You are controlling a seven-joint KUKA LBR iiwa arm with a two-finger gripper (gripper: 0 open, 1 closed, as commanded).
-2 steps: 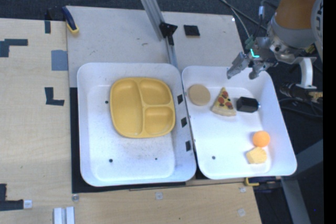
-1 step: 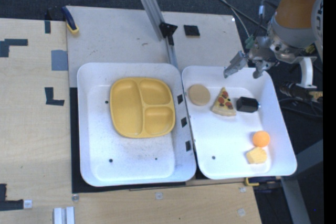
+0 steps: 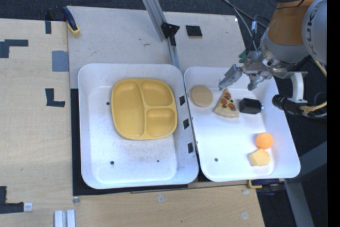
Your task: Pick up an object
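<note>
A shallow white plastic bin [image 3: 95, 114] is sitting on the left side of the bench, holding a yellow, rounded plastic plate with three compartments [image 3: 143, 109] lying flat near its middle. Just beside it, the right-hand white bin [image 3: 234, 167] is carrying the small pieces: a round tan cookie-like disc [image 3: 201, 96] is lying near its upper left corner, a toy pizza slice with red dots [image 3: 227, 104] is resting just beside the disc, and a small black block [image 3: 249, 106] is sitting right of the slice. Lower down (toward the near right corner) an orange ball [image 3: 264, 140] is touching a pale yellow cube [image 3: 259, 158]. The two-finger gripper [image 3: 243, 78] is hanging above the pizza slice and black block, its jaws spread wide and gripping nothing.
</note>
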